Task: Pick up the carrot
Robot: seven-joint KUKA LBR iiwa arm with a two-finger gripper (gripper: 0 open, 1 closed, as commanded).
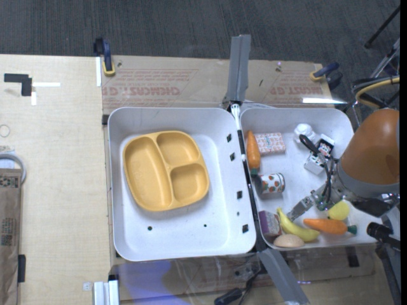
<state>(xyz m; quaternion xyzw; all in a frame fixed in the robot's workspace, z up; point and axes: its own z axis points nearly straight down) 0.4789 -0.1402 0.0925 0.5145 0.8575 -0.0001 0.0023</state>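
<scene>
Since the carrot (325,225) lies at the near right of the right bin (289,116), hemmed in by a banana (296,227) just to its left and a yellow lemon-like fruit (339,210) touching or nearly touching its far side, the likeliest failure is a crowded grasp. A descent slightly off to either side could land on the banana or the fruit, or nudge the carrot against the bin's near wall. The carrot's smooth, tapering body may also squirt out if it is pinched near its thin end. A second risk is mistaken identity. Another orange, elongated thing (253,150) lies along the divider at the left of the same bin, beside a pink box (272,143) and a small printed can (272,183), and it could be taken for the target. The gripper (316,200) hangs low, just on the far side of the carrot and beside the yellow fruit. It is a tangle of dark and metallic parts, so I cannot tell whether it is released or clenched, and nothing is visibly held in it. The arm's orange band (375,148) covers the bin's right side, hiding whatever lies under it. The left bin (191,234) holds a yellow divided plate (166,169), well apart from all this.
</scene>
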